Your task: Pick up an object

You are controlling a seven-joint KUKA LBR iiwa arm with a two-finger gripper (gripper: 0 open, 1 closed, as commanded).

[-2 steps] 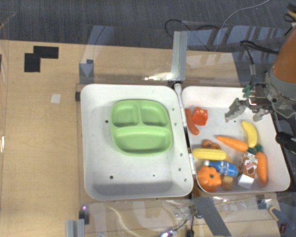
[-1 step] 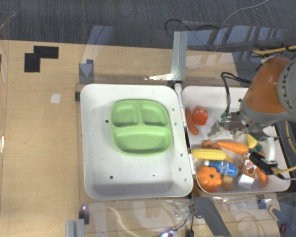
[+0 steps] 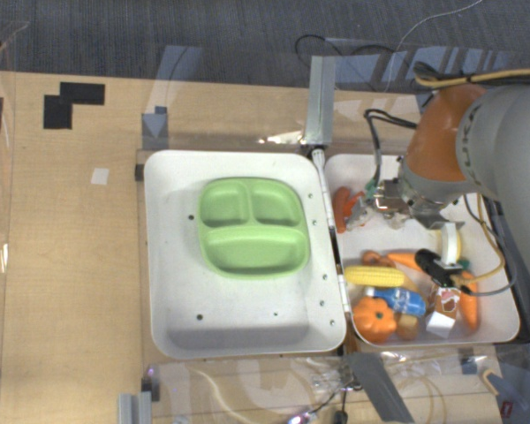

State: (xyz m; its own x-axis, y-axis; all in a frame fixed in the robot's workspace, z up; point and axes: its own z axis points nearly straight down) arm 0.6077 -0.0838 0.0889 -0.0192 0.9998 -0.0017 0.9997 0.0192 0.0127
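My gripper (image 3: 364, 208) is low over the far left part of the right bin (image 3: 509, 325), reaching in from the right under the grey arm with its orange band (image 3: 435, 140). A red-orange object (image 3: 343, 207) lies just left of the gripper tip, against the bin's left wall; I cannot tell whether they touch. Nearer the front lie a yellow corn cob (image 3: 375, 276), an orange pumpkin-like toy (image 3: 374, 318), a blue can (image 3: 406, 303), a carrot (image 3: 405, 260) and a yellow-white banana-like piece (image 3: 451, 241).
The left bin (image 3: 172, 316) holds a green divided plate (image 3: 252, 226). A metal post (image 3: 319, 104) stands behind the bins where they meet. Cables (image 3: 380, 126) run behind the right bin. The arm's body covers the right bin's far right corner.
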